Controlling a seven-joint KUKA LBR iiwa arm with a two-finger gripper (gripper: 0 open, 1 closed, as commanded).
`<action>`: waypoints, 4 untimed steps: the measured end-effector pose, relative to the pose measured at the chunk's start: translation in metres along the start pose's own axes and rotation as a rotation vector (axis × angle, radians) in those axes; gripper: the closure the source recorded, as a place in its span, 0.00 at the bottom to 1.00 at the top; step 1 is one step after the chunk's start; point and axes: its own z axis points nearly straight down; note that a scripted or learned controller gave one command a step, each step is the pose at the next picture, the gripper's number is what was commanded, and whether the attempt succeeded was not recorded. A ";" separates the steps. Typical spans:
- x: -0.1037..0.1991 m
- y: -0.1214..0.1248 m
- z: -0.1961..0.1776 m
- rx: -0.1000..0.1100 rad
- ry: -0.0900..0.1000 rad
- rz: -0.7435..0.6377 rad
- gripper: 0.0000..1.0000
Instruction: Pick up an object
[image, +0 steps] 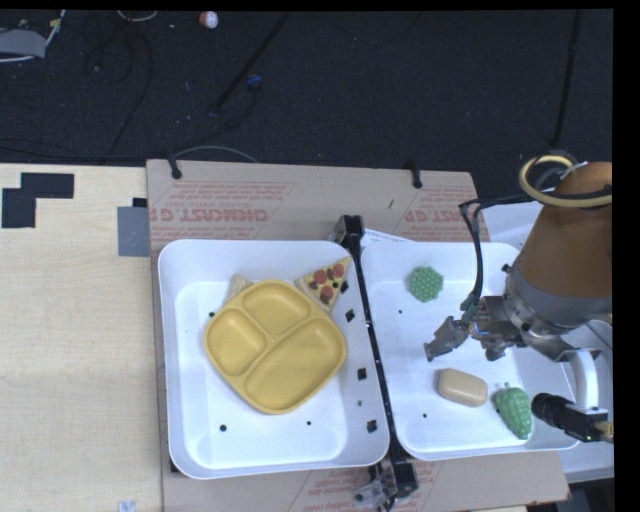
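From the overhead camera view, the grey arm with its orange band reaches in from the right over the right-hand shallow white bin (400, 420), and its pincer (448, 338) hangs low above bare bin floor, its dark fingers spread apart with nothing between them. Candidate objects lie around it: a pale tan, rounded soap-like bar (462, 387) just below and beside the fingertips, a bumpy green plastic cluster like grapes (514, 410) near the bin's lower right corner, and a round, knobbly green ball (425, 283) toward the upper part. The left white bin (185, 400) holds a yellow plastic divided plate (276, 345) with a toy pizza slice (328, 282) at its upper edge. The risk, as I judge it: the pincer sits beside the tan bar, not over it (closing here would likely catch air), and a smooth, rounded bar could squirt sideways if pinched off-centre.
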 end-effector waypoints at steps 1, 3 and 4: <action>0.000 0.002 -0.005 -0.010 -0.001 -0.001 0.00; 0.000 0.003 0.104 -0.004 0.000 -0.001 0.00; 0.000 0.005 0.136 -0.018 -0.002 -0.002 0.00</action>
